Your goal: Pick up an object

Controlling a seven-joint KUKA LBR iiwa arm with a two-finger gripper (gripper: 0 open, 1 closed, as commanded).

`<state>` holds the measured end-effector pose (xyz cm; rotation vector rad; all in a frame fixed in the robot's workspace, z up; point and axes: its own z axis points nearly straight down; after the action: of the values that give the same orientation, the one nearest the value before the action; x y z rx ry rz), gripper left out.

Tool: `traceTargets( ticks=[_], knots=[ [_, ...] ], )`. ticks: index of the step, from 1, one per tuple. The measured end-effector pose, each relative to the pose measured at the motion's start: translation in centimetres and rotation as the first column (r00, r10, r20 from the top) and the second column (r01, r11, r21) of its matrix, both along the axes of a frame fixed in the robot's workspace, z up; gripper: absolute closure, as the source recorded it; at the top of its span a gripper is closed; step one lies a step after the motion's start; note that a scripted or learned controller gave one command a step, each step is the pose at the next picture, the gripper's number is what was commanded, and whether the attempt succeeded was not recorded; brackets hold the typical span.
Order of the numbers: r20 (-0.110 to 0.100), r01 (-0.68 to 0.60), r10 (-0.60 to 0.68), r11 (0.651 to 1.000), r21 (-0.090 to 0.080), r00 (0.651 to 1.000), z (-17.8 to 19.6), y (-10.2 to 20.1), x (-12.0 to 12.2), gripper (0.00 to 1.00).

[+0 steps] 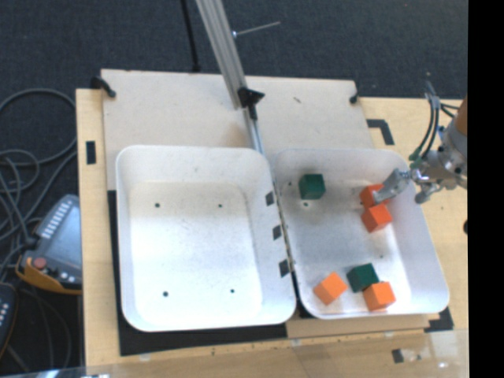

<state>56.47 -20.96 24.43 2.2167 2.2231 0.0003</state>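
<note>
The claw (394, 186) sat at the right bin's (429, 250) far right corner, reaching in over the rim; one grey finger pointed down-left toward two orange blocks, and whether its fingers were apart or closed I cannot tell, nor did any block show between them. The likeliest target was the upper orange block (368, 194), which touched the fingertip and lay just beside the bin's right wall; a second orange block (377, 217) sat just below it, touching or nearly so. The risks, as I judge them: the pair stood so close that a finger could land on top of one block rather than beside it; the claw could shove both along instead of closing round one; the nearby wall left little room for the outer finger, which might strike the rim. Further into the bin from that wall lay a green block (312, 186); toward the near edge sat a dark green block (363, 276) wedged between two more orange blocks (331, 287) (379, 295), another crowded spot. The left bin (126, 235) lay alongside on the worktop (94, 345). No brand, label or legible writing could be made out anywhere.
</note>
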Motion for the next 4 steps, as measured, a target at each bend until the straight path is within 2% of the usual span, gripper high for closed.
traceTargets(
  ticks=[1, 2, 3, 4],
  knots=[
    [0.002, -0.003, 0.003, 1.0, 0.001, 1.0, 1.7, 2.7, 0.8, 0.0],
    [-0.003, 0.006, -0.006, 1.0, 0.0, 1.0, 1.8, 1.8, -6.5, 0.0],
    [-0.009, 0.004, -0.004, 1.0, 0.003, 1.0, -9.6, 3.1, -7.8, 0.0],
    [0.005, -0.004, 0.004, 1.0, 0.0, 1.0, -5.1, 6.6, -3.5, 0.0]
  ],
)
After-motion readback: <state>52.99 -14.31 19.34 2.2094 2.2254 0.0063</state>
